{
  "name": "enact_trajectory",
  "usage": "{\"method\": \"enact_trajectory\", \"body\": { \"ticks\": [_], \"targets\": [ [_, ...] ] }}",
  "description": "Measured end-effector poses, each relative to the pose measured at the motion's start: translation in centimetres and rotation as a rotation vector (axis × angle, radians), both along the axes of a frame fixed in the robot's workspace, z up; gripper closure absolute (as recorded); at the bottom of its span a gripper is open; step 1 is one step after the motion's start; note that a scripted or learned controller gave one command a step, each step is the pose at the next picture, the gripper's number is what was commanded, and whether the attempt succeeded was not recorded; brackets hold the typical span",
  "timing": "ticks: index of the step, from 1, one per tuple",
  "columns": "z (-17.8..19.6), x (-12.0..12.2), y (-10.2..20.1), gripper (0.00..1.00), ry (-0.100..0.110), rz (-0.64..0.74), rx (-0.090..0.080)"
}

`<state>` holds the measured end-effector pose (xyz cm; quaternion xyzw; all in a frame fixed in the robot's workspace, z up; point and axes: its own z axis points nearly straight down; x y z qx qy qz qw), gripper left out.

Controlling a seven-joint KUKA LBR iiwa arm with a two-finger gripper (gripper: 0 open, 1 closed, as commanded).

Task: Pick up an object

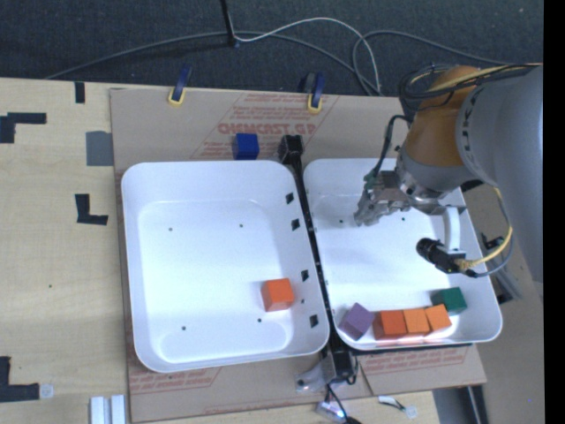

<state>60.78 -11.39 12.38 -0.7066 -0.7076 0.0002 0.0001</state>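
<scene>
Camera view is giving me both white bins from above, sitting side by side on a cardboard sheet (265, 131) laid over the bench. The arm (503, 148) is reaching in from the right, grey with its orange band (437, 135) showing above the wrist, and the claw (372, 208) is hanging over the back part of the right bin (353, 263), near the divider between the two bins. From this angle I cannot tell how the claw is set, and I am not seeing any block in it.

In the right bin I am looking at a row of blocks lying along the front wall: a purple block (357, 321) nearest the divider, then three orange blocks (413, 323) touching one another in a line, and a green block (450, 300) just behind the far end of that line. All of these are lying well apart from the claw, toward the front of the bin.

In the left bin (177, 201) a single orange cube (277, 294) is sitting toward the front right corner, near the divider. A blue block (246, 145) is resting outside the bins on the cardboard, just behind the back rim of the left bin. Two clamps (179, 87) are gripping the cardboard's back edge, and a cable (300, 29) is running across the dark floor behind.
</scene>
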Motion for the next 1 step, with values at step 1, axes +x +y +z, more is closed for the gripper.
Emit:
{"method": "enact_trajectory", "body": {
  "ticks": [1],
  "targets": [
    [4.69, -0.75, -0.21, 1.00, -0.004, -0.001, 0.000]
  ]
}}
